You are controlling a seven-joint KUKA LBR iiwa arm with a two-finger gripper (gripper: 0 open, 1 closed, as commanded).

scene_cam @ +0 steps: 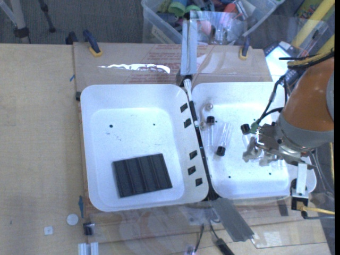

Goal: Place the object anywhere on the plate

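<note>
While the arm (313, 102) reaches in from the right, we see its gripper (258, 152) low over the right bin (249, 182). We cannot tell its state. Clear tubes (219, 138) with black caps lie just left of it. A dark ridged plate (142, 175) sits in the left bin (95, 142).

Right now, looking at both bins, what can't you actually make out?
- Hand, camera view: a blurred metal cluster over the right bin; whether it is open, or holds anything, cannot be told.
- Clear tubes in the right bin: see-through against white, so their outlines and count are unclear.
- Arm: cut off by the right edge.
- Dark plate in the left bin: its surface detail is too small.
</note>
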